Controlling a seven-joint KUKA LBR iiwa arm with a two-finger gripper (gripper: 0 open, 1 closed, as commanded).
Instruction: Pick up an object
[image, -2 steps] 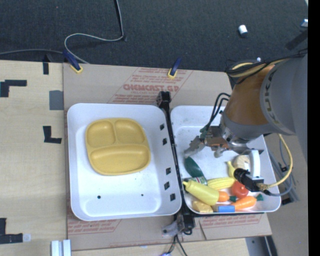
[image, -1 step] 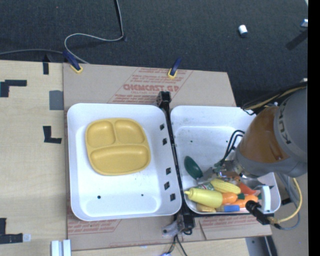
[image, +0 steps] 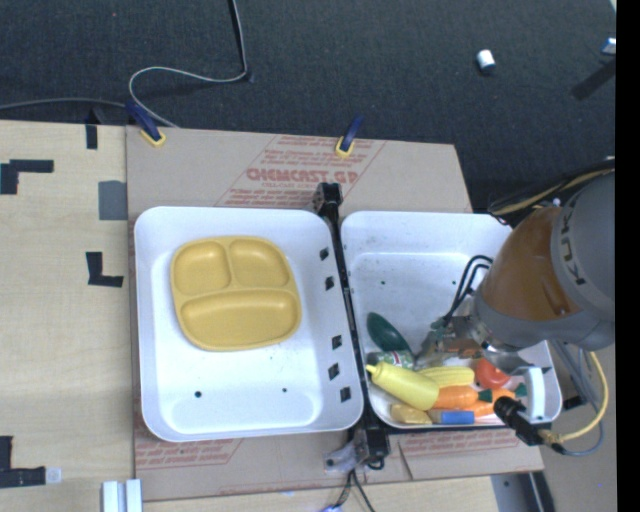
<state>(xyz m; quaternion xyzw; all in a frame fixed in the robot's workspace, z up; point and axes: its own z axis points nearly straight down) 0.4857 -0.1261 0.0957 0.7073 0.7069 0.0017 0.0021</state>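
The right bin holds a pile of toy food at its near edge: a yellow bottle-shaped piece, a dark green piece, a corn cob, an orange carrot-like piece and a red piece. My gripper reaches down into this bin from the right, just above and behind the pile, between the green piece and the red one. The grey and orange arm covers the bin's right side.
The left bin carries a yellow divided plate in its far half. A black clip sits at the top of the wall between the bins. Brown cardboard lies under both bins. Cables run across the dark floor behind.
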